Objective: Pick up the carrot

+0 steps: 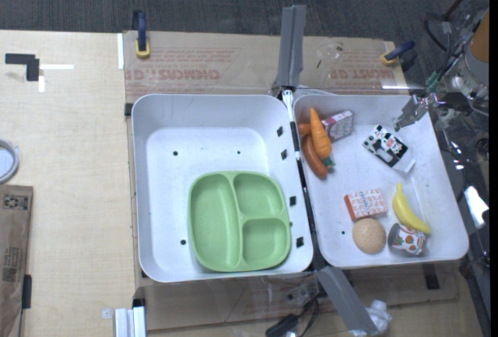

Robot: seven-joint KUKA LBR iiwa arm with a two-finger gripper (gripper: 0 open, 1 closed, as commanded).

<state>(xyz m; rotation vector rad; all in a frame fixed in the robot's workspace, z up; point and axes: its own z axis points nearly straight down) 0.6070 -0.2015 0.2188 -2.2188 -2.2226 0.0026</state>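
The orange carrot (pixel 319 135) lies lengthwise at the left side of the right bin (pixel 436 195), close to the bin's left wall, with a bit of green at its near end. A reddish-orange sausage-like piece (pixel 310 153) lies against its left side. My gripper (pixel 411 111) hangs over the bin's far right corner, well to the right of the carrot and apart from it. It comes in from the arm (pixel 467 75) at the right edge. Nothing is seen in the gripper.
The right bin also holds a small pink carton (pixel 338 124), a black-and-white box (pixel 385 145), an orange-and-white box (pixel 366 204), a banana (pixel 408 210), a tan ball (pixel 369 236) and a printed cup (pixel 406 240). A green divided plate (pixel 237 220) sits in the left bin (pixel 156 172).
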